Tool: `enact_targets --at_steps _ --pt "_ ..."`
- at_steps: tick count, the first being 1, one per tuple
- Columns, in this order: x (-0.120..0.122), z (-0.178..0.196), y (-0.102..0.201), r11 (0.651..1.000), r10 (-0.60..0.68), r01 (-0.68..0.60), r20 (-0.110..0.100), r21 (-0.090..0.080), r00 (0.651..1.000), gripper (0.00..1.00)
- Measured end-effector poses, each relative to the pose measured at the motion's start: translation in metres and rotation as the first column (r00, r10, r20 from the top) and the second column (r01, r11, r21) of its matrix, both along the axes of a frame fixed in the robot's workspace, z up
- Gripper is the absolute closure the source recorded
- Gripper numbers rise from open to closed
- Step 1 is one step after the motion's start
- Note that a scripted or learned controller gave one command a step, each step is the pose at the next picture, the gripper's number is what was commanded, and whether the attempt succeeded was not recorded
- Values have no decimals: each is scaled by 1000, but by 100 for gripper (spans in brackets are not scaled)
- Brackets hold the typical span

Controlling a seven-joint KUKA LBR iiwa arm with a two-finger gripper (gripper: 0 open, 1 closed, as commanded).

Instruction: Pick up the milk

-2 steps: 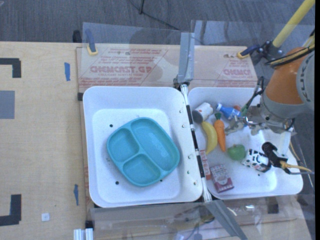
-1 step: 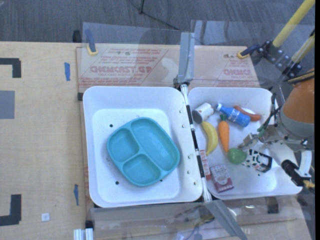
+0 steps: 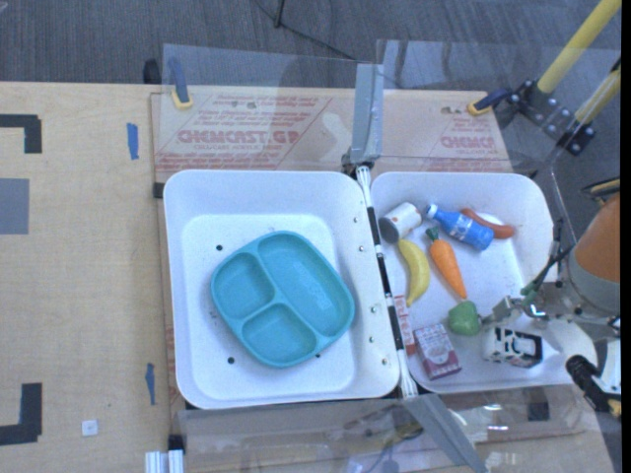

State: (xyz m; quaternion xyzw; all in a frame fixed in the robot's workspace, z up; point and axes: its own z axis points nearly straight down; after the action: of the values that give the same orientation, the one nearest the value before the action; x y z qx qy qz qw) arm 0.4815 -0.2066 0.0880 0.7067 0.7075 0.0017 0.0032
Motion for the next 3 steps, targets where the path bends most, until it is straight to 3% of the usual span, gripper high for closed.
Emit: enact_targets --at_steps 1,2,3 --pt "27 60 5 995 -96 96 -5 1 995 0" --pt "28 52 37 1000 -8 8 -8 3 1000 0" --pt "3 5 -1 994 -110 110 -6 2 994 0"
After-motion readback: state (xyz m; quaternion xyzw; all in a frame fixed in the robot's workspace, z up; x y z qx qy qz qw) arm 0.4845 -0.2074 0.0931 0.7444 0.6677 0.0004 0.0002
